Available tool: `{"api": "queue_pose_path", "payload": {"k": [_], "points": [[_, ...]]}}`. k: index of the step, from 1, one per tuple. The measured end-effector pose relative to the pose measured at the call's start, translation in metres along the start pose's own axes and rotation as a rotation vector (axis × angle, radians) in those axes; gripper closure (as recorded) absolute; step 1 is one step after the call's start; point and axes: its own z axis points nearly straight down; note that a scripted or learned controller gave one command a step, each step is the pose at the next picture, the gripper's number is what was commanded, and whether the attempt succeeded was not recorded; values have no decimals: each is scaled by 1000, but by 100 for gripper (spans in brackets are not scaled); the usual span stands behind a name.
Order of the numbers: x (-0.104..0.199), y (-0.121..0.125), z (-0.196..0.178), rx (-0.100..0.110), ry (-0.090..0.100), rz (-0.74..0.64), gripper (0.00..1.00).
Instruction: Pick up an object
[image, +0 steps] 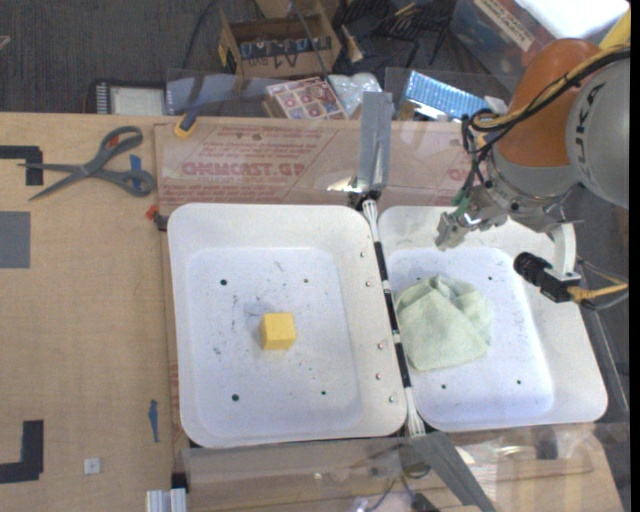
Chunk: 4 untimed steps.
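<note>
A small yellow block (279, 331) lies near the middle of the left bin (200, 240). A crumpled pale green cloth (445, 323) rests in the left half of the right bin (570, 390). My gripper (449, 232) hangs over the back of the right bin, up and slightly right of the cloth and apart from it. Nothing shows between its fingers. The grey arm with its orange band (545, 100) comes in from the upper right.
Scissors (100, 168) lie on the bench at the back left. A cardboard sheet (260, 165) and a grey strip (375, 140) stand behind the bins. Boxes and clutter sit along the back edge. A black cable plug (545, 275) hangs over the right bin.
</note>
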Motion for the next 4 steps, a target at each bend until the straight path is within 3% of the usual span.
{"api": "queue_pose_path", "payload": {"k": [1,2,3,4], "points": [[-56,16,-2,-4,-4,-549,100],[-51,-30,92,-1,0,-231,100],[-61,-21,97,-4,-1,46,100],[-37,-73,97,-6,-3,143,100]]}}
